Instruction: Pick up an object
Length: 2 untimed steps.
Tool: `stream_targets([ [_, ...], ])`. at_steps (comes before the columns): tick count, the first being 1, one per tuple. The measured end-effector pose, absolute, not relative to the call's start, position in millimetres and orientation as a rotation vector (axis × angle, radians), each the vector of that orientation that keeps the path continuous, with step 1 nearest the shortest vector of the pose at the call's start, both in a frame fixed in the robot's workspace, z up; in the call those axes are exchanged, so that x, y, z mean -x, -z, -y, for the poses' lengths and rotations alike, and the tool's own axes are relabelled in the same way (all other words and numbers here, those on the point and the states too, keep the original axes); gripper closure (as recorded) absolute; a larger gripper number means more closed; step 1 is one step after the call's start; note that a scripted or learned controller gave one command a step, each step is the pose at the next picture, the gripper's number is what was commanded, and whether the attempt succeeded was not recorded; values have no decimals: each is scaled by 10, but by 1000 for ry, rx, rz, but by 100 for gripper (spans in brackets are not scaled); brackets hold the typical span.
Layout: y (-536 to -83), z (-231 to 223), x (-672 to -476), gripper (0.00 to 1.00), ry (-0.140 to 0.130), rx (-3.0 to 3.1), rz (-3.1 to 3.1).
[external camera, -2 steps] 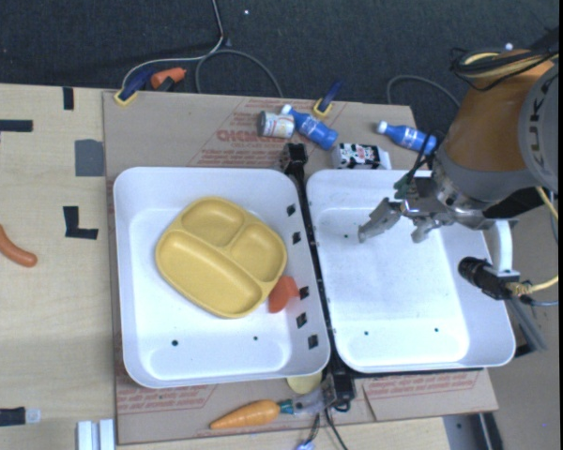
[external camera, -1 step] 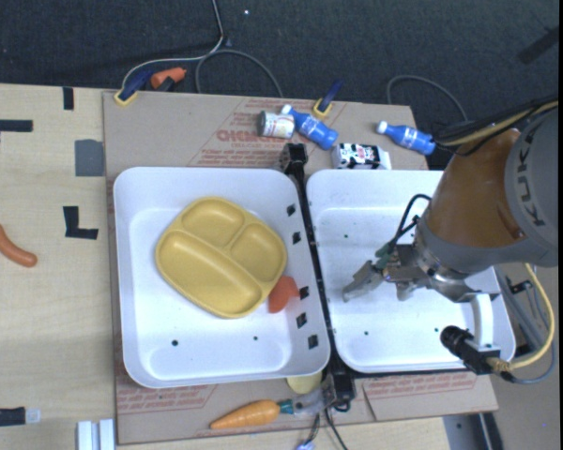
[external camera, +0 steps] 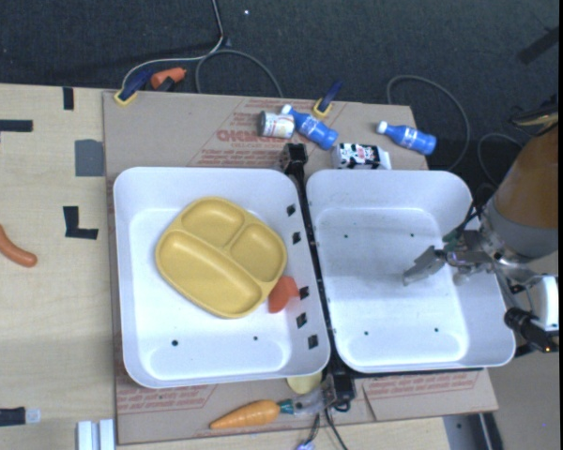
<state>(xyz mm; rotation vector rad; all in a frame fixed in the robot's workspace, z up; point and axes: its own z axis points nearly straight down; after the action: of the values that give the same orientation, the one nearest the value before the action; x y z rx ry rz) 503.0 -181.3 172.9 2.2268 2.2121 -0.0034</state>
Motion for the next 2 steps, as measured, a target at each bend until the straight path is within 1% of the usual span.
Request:
stream_targets([
  [1, -1296, 904, -5044, 0, 2, -2218, -2233],
  [2, -1863, 849, -5829, 0, -3, -2215, -2223],
])
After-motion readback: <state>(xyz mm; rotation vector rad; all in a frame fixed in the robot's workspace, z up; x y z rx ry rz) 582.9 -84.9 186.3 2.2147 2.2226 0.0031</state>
